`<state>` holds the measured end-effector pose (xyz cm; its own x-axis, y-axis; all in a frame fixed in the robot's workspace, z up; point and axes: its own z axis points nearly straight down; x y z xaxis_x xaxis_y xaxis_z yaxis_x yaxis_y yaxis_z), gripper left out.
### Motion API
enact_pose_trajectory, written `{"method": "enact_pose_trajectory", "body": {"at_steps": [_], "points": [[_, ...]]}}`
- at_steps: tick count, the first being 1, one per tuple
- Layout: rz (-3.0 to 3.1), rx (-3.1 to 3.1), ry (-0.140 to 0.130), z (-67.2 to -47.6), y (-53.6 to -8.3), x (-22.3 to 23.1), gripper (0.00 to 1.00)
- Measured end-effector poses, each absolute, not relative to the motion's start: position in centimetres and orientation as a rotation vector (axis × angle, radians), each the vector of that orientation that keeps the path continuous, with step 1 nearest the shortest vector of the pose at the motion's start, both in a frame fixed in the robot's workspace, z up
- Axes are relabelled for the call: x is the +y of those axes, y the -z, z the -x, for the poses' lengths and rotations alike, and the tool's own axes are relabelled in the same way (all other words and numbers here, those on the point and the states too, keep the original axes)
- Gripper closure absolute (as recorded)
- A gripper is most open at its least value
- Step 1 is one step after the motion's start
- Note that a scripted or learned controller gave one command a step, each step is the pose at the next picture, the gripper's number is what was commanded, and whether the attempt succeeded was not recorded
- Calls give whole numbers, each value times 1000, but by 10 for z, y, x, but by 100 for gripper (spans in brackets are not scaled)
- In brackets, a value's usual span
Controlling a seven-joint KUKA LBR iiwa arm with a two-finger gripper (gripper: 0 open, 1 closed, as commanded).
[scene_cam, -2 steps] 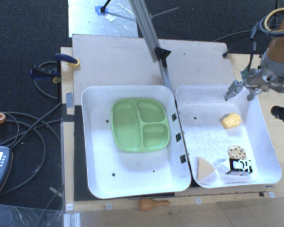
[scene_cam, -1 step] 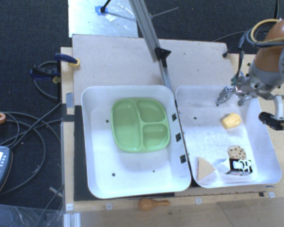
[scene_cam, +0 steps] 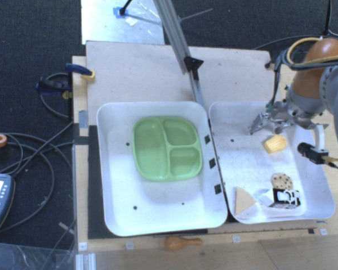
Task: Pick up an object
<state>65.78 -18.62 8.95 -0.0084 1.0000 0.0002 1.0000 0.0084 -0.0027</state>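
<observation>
My gripper hangs over the far part of the right bin, fingers spread open with nothing between them. Just below and to its right lies a small yellow block, apart from the fingertips. Nearer the front of the same bin are a round speckled cookie, a black-and-white packet and a tan wedge. A green divided plate lies in the left bin.
A slanted metal pole crosses above the bench and ends between the bins. A black part with a cable sticks out over the right bin's right rim. A wooden peg lies on the bench front edge.
</observation>
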Motion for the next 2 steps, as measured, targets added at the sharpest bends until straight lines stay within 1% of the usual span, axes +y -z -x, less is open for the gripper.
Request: {"method": "enact_pose_trajectory", "body": {"at_steps": [1,2], "points": [[2214,-2238,3,-660,-105,-187,100],[2219,-2237,8,-667,-170,-183,100]]}}
